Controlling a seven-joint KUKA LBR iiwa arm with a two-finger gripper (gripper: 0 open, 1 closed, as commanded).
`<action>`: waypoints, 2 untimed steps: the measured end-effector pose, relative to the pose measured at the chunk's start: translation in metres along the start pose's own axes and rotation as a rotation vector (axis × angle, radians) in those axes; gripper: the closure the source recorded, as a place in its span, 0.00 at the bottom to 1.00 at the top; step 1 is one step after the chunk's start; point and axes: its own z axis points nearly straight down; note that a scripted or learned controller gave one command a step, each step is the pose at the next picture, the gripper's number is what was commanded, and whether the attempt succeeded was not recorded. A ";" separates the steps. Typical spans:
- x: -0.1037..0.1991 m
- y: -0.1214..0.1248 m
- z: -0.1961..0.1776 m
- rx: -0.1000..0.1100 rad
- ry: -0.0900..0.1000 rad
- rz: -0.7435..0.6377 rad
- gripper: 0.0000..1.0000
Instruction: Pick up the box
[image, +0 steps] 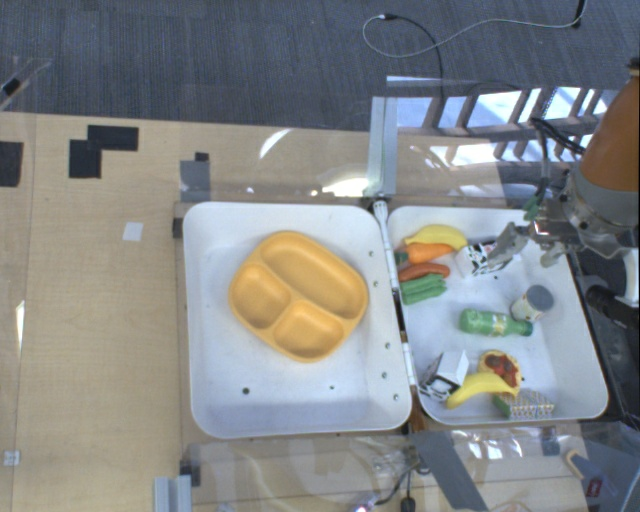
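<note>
Two bins sit side by side on your surface, and all the clutter is in the right bin (585, 345). The left bin (215, 385) carries just a yellow divided plate (297, 293). Your hand (505, 248) hangs over the upper part of the right bin, near its far wall, with a small white-and-black object (481, 258) right at its tip. Whether that object is between the fingers or merely beside them, you can't tell from this angle, and the same goes for whether the hand is apart or together.

Now the box (446, 371): the best candidate is the small white carton with dark markings, lying low in the right bin, touching the banana (474, 389) and close to the divider between the bins. It looks flat on the bin floor, well apart from your hand. So by this reading, nothing of the pick is done yet. You've got the whole job ahead: travel down the bin, descend, close, lift.

Around it lie a green bottle (493, 322), a carrot (424, 254), a green pepper (421, 289) and a lemon (437, 237). Tight quarters by that banana, I'd say.
</note>
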 end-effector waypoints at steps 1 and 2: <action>-0.056 -0.027 0.020 -0.001 -0.001 0.138 0.00; -0.043 -0.071 0.054 -0.002 -0.001 -0.044 0.00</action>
